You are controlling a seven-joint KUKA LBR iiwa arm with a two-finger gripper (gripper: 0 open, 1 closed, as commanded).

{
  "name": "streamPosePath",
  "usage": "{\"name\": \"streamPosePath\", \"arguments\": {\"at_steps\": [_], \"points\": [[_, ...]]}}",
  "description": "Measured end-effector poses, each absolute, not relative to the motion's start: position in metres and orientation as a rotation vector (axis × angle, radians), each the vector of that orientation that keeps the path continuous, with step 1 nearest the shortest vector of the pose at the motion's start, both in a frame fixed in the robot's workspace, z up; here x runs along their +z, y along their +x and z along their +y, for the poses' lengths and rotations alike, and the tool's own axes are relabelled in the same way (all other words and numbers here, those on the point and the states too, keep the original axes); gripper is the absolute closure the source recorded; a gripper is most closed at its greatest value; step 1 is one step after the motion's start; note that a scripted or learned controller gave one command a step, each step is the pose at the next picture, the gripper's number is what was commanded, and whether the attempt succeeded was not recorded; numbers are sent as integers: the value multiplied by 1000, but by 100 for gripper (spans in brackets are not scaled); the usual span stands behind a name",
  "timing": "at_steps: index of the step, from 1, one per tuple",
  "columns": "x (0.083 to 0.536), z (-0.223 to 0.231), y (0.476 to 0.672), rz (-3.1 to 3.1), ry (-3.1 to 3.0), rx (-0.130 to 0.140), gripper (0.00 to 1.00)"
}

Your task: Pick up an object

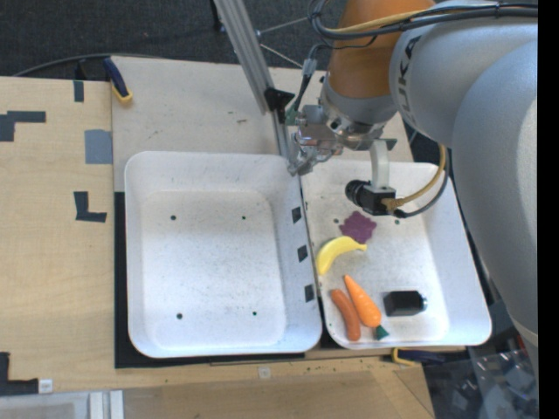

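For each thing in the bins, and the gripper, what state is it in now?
banana: lying in right bin, untouched
purple piece: lying flat above banana
two carrots: lying side by side
black block: resting near carrots
gripper: raised over the bins' dividing edge, holding nothing visible

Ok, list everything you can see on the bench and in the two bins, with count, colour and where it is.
bench: one, pale wood, under both bins
left bin: one, white, left half of the bench
right bin: one, white, beside the left bin
banana: one, yellow, right bin, near its left wall
purple piece: one, purple, right bin, just above the banana
carrots: two, orange, right bin, near its front edge, side by side
black block: one, black, right bin, right of the carrots
tape marks: several, dark, on the bench left of the bins
arm: one, grey with an orange band, reaching in from the right
gripper: one, metal, over the wall between the bins, at their far end
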State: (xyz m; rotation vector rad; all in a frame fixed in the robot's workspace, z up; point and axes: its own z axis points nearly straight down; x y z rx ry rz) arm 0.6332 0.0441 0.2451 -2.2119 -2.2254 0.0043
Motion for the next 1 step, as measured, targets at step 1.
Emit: {"name": "streamPosePath", "arguments": {"at_steps": [1], "points": [[248, 97, 625, -2227, -2212, 1, 100]]}}
